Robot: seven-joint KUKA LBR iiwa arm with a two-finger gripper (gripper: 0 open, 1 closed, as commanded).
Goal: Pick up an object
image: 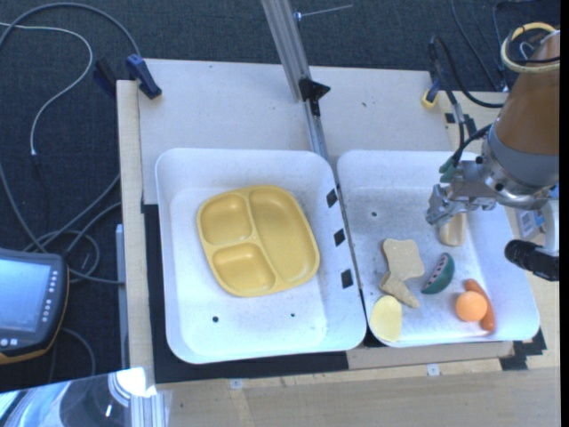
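Small pale tan, rounded object (452, 230): lies in the right shallow white bin (369, 194), near its right side, directly under the grey two-finger gripper (447, 210), which hangs over its upper end; whether the gripper touches or pinches it, and whether it is spread or pressed together, cannot be told from this slant. Beige toast-shaped slice (403, 270): near the bin's middle, lower left of the tan object, apart from it. Green-rinded watermelon wedge with red flesh (437, 274): just beside the toast slice, on its right. Round orange ball-like fruit (471, 306): lower right corner of the bin, touching a slim orange-red carrot-like piece (481, 305) partly hidden behind it. Pale yellow disc-shaped piece (386, 318): against the bin's lower rim, below the toast slice. Left shallow white bin (178, 238): holds a yellow plastic three-compartment tray (258, 238), set at a tilt near its centre. KUKA arm with orange band (533, 114): enters from the right edge. Black strip with white markings (341, 238): between the two bins.
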